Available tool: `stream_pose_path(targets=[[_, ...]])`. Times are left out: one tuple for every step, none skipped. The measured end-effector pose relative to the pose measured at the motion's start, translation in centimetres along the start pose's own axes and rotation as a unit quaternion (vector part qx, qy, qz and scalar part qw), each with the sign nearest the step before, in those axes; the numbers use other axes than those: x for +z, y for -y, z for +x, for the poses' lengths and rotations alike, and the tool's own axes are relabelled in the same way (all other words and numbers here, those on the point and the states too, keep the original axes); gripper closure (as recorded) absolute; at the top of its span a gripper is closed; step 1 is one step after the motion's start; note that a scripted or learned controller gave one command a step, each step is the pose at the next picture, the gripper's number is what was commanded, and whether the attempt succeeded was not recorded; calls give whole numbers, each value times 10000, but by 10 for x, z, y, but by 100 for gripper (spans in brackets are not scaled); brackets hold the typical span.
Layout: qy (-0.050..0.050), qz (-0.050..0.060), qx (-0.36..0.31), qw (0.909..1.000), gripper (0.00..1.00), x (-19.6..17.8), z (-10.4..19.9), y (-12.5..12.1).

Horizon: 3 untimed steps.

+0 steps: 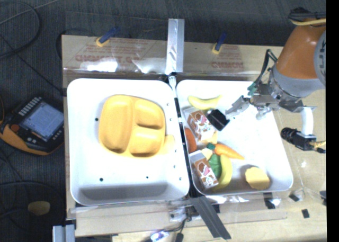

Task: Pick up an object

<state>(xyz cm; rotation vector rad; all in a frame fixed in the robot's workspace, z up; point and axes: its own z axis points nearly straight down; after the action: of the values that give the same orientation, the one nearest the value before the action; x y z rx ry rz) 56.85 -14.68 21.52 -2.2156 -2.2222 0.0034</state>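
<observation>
The right white bin [280, 145] holds several toy foods. A yellow banana [204, 99] lies at its far edge, with a brown-and-white carton [198, 124] just below it. Nearer the front are a second carton [204, 171], an orange carrot [229, 152], a green and yellow piece [222, 167] and a yellow block [256, 177]. My gripper [221, 116] reaches in from the right, and its black tip hangs just right of the upper carton and below the banana. I see nothing held in it.
The left white bin [79, 145] carries a large yellow compartment tray [132, 125]. A metal post [175, 45] stands behind the bins' shared wall. A handheld controller [34, 124] lies off the bench at left. A black fitting [296, 136] sticks out right of the bin.
</observation>
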Motion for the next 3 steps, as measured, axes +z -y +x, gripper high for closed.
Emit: stream_pose_path(targets=[[18, -3, -790, 9969, 0, 17, -20, -38], [11, -14, -1364, 9907, 0, 122, 7, -65], [-10, -8, -1365, 9906, 100, 115, 9, -65]])
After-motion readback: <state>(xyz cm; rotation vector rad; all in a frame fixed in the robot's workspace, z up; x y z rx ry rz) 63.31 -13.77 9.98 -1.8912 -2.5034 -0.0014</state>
